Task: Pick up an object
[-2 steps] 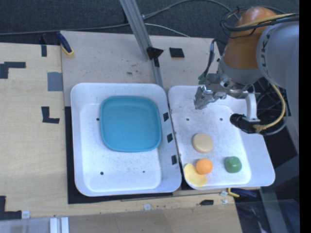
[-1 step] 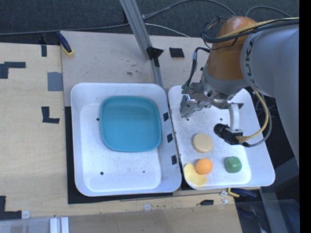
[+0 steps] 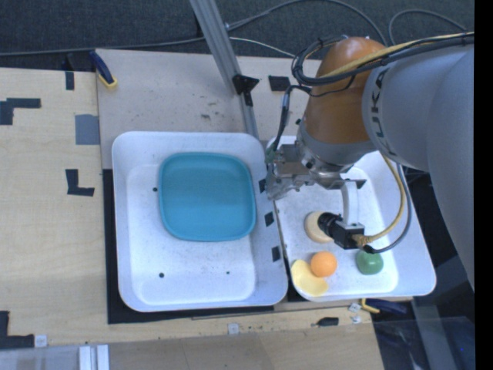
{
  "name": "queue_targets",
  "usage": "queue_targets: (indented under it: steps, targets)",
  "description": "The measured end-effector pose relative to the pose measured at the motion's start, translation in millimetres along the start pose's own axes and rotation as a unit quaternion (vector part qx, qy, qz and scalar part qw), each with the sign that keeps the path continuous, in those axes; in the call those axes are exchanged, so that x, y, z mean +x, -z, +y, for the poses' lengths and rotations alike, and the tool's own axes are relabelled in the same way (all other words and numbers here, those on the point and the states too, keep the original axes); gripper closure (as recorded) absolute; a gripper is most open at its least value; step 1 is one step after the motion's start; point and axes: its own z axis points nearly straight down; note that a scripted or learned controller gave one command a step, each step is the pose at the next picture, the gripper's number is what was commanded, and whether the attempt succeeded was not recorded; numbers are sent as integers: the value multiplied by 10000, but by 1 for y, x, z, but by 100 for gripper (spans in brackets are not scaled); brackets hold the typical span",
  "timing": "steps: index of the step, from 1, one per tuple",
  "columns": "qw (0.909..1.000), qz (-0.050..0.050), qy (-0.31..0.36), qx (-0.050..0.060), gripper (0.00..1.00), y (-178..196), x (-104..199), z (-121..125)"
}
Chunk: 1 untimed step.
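**Grey arm (image 3: 431,106) over right bin (image 3: 408,280): approach step**

Found gripper (image 3: 279,182) at 10 o'clock of right bin. Cannot tell whether open or closed. Noted orange ball (image 3: 323,264), green object (image 3: 370,263), yellow piece (image 3: 306,283) and cream disc (image 3: 312,223) grouped toward 6 o'clock, apart from gripper. Judged: pick not begun. Next: shift toward 6 o'clock, centre on one item, descend, close.

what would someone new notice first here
The grey arm with its orange band hangs over the right bin, its gripper near the wall between the bins. A teal plate lies in the left bin; an orange ball and a small green thing sit at the right bin's front.
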Motion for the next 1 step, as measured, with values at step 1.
queue_targets:
  steps: [1]
  targets:
    - [10000,-5,-3,6,100,-1,37,-26]
